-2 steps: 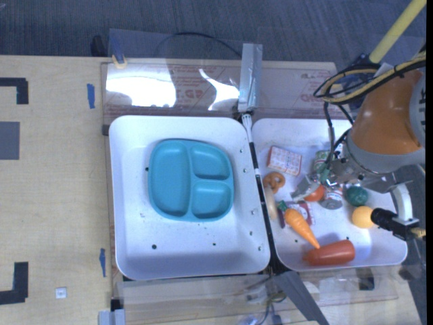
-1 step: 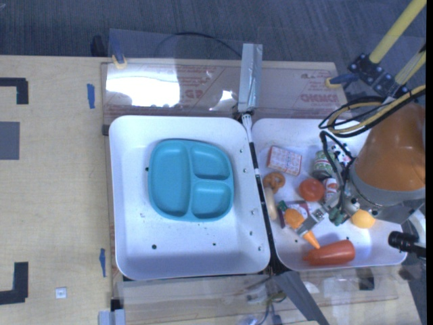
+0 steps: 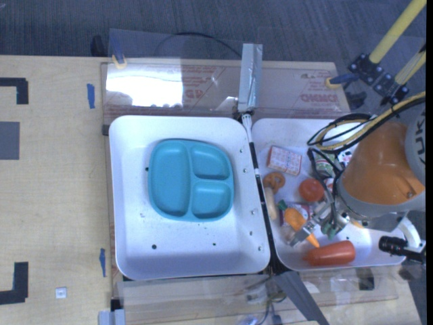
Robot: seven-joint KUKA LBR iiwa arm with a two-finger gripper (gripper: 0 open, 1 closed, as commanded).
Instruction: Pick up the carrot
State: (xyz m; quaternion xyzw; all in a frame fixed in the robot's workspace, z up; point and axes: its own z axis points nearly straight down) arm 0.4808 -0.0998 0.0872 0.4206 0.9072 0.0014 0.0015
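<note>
The carrot [image 3: 295, 218] is a small orange piece lying slantwise in the right bin [image 3: 298, 135], its thin tip pointing toward the bin's front. My gripper [image 3: 319, 222] hangs low just right of the carrot, over its thin end, beneath the grey wrist and orange band [image 3: 382, 168]. Dark cables and the wrist hide part of the gripper, and whether it touches the carrot is unclear.
Around the carrot lie a red tomato [image 3: 312, 189], a long red sausage-like item [image 3: 329, 252], a brown pretzel [image 3: 274, 180], a pale stick [image 3: 271, 202] and a waffle square [image 3: 284, 159]. The left bin [image 3: 128, 202] holds a blue divided plate [image 3: 191, 179].
</note>
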